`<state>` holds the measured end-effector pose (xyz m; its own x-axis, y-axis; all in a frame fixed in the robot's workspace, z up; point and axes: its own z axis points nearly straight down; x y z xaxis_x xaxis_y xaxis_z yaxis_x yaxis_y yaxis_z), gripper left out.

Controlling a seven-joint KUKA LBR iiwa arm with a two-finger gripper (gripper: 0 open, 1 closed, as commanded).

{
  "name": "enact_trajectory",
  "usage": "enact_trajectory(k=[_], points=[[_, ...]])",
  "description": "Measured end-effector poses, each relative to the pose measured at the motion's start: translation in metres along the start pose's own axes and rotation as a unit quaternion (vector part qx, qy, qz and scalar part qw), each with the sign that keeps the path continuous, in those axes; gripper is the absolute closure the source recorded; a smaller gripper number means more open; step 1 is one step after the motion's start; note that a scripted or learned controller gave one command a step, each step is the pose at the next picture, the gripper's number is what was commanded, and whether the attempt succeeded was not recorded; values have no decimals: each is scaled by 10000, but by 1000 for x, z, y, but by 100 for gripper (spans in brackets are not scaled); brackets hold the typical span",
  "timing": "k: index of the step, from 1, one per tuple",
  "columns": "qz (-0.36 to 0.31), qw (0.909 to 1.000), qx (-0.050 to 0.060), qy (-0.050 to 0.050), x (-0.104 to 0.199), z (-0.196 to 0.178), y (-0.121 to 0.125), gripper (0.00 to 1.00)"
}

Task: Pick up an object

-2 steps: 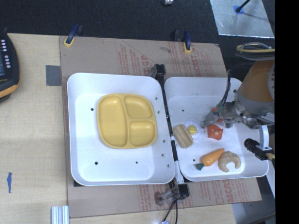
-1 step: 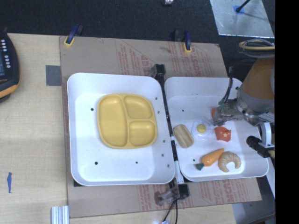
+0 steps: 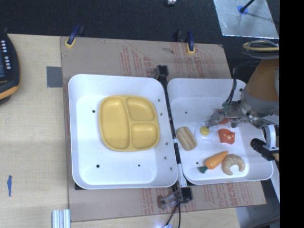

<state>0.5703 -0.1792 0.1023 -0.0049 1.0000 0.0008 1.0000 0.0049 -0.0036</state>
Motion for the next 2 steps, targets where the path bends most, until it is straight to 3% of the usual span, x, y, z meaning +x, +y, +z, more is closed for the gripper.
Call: enact_trajectory(k=[1, 2], points=[[23, 10000, -78, -17, 2, 5, -56, 0], [9, 10000, -44, -18, 1, -2, -57, 100]])
